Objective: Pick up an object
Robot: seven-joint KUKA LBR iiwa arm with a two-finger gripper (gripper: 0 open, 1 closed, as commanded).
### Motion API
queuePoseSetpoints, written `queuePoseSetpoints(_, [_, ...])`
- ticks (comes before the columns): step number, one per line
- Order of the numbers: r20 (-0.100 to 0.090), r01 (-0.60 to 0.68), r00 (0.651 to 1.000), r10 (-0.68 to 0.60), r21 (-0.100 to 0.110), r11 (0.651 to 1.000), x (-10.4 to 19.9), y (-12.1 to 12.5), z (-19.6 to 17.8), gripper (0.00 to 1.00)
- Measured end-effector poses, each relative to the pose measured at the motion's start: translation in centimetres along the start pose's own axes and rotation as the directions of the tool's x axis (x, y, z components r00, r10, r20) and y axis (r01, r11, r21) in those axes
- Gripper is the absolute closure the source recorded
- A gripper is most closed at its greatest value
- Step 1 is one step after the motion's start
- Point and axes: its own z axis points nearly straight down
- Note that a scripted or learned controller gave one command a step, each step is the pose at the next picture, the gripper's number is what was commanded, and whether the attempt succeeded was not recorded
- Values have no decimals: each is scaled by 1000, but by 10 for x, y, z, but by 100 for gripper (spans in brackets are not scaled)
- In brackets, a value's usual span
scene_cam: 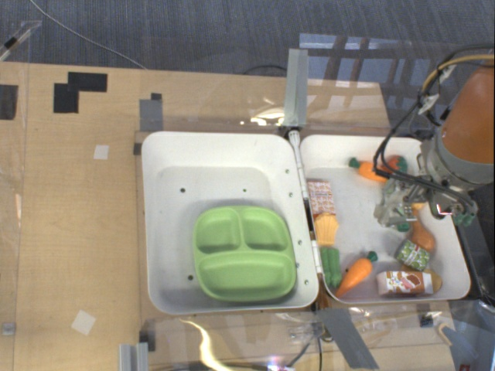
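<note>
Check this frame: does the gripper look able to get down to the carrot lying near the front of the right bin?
Probably yes. The carrot lies uncovered with open bin floor above it, and the gripper hovers close by in the same right bin. The green vegetable touching its left side could crowd one finger.

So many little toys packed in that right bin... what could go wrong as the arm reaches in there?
Two risks, I'd guess. The gripper sits low among crowded toys, so it may nudge the can or the carrot instead of picking one cleanly. And the bottle lies on its side against the bin wall, so it could roll or slip if grabbed.
</note>
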Motion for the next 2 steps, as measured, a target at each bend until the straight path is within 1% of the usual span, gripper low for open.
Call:
queuePoseSetpoints(1, [11, 4, 1000, -4, 2, 1000, 17, -27, 166, 0])
queuePoseSetpoints(2, [9, 349, 937, -349, 5, 937, -35, -2, 167, 0])
